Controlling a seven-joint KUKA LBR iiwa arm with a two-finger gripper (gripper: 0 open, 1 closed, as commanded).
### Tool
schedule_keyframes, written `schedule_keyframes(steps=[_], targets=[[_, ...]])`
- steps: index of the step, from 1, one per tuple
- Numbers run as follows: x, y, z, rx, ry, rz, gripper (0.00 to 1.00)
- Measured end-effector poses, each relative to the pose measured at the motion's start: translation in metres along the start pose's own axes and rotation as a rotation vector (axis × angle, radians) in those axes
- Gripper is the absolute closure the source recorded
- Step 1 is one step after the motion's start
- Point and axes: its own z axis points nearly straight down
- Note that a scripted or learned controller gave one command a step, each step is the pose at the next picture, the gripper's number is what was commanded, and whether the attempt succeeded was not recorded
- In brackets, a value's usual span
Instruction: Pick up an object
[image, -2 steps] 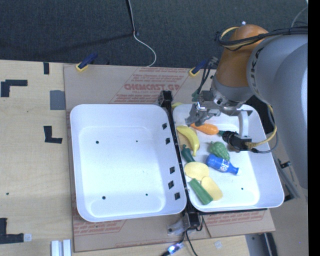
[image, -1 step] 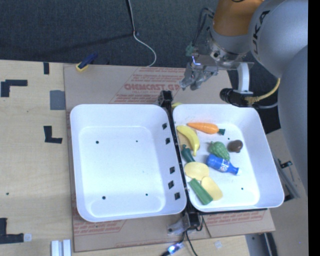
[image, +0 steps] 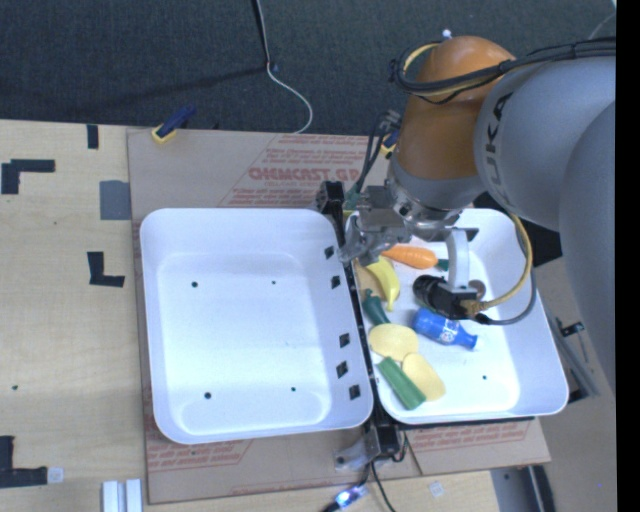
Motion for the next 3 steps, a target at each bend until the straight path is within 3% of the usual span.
schedule_keyframes(steps=[1, 2, 3], targets=[[0.022, -0.063, 0.055, 0.001, -0.001, 0.001, 1.0], [0.095, 0.002, 0.118, -0.011, 0.0, -0.005, 1.0], [0.181, 0.031, 0.12, -0.012, 0.003, -0.006, 1.0]])
